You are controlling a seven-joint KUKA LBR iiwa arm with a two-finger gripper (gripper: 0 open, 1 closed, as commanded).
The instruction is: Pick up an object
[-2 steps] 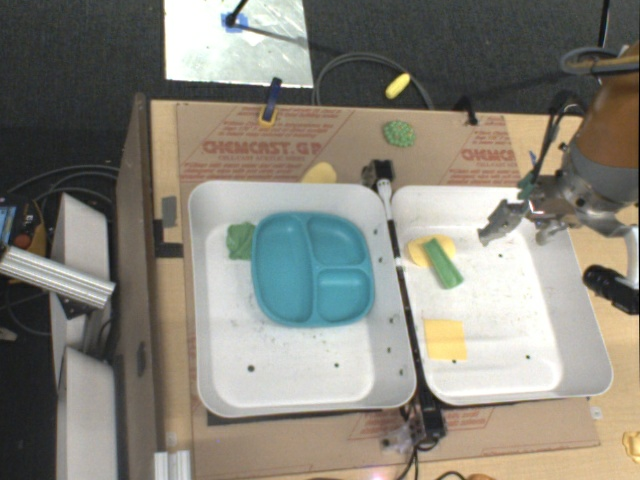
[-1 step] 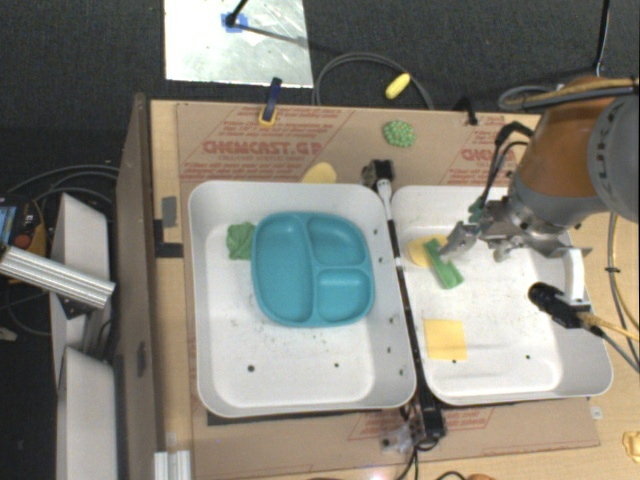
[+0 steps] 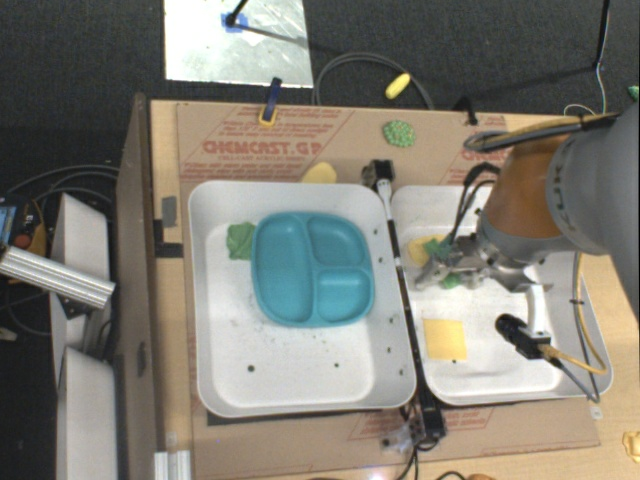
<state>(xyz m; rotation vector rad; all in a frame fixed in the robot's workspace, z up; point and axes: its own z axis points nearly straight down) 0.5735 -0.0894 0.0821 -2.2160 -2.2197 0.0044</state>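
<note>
The robot's metal hand [image 3: 447, 268] hangs low in the right-hand white bin [image 3: 500, 383], directly over small green and yellow pieces [image 3: 432, 251]; whether it is apart or together cannot be told. A flat yellow square [image 3: 445, 338] lies just below. Crowded pieces risk slipping from a partial grasp.

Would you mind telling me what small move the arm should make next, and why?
Probably a short descent onto the green and yellow objects at the left of the right bin. The claw hovers right over them, while the yellow square lies farther off.
</note>
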